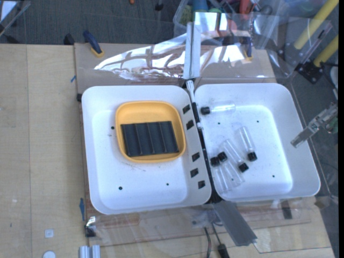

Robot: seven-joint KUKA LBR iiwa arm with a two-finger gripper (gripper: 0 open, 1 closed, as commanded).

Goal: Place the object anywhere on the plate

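Observation:
A yellow plate [149, 112] sits in the left bin [102, 144]. A black ribbed rectangular object [149, 138] lies flat on the plate, filling most of its middle. My gripper [310, 131] hangs at the far right, above the outer rim of the right bin [269, 98], well away from the plate. It is small and partly cut off by the view's edge, and nothing shows in it.
Several clear plastic tubes with black caps [236, 155] lie scattered in the right bin, one near its back-left corner [217, 108]. A black clipped divider [193, 138] runs between the bins. Crumpled foil and clutter lie behind the bins.

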